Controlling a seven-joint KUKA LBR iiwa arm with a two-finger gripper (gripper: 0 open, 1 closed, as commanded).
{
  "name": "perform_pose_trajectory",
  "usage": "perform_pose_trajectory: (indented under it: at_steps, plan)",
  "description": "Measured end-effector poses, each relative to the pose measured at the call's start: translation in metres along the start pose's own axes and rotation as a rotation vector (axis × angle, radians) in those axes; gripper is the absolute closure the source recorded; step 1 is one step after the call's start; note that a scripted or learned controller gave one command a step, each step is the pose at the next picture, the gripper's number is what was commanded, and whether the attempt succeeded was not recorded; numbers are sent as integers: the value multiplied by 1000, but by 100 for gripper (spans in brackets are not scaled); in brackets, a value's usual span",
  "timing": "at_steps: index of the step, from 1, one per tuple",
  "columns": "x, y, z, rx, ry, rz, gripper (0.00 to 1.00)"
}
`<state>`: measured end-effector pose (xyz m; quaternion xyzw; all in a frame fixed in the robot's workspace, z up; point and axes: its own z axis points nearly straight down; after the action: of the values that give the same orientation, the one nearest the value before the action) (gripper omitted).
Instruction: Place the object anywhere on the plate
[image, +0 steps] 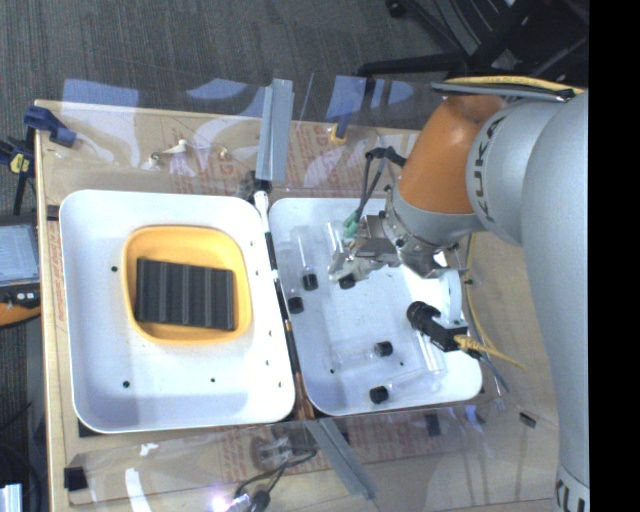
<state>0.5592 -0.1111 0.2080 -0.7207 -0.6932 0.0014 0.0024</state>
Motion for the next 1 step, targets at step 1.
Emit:
perform_pose_trajectory:
  at_steps: [1]
  plan:
    - [61,-13,17,-1,-1,-83,100]
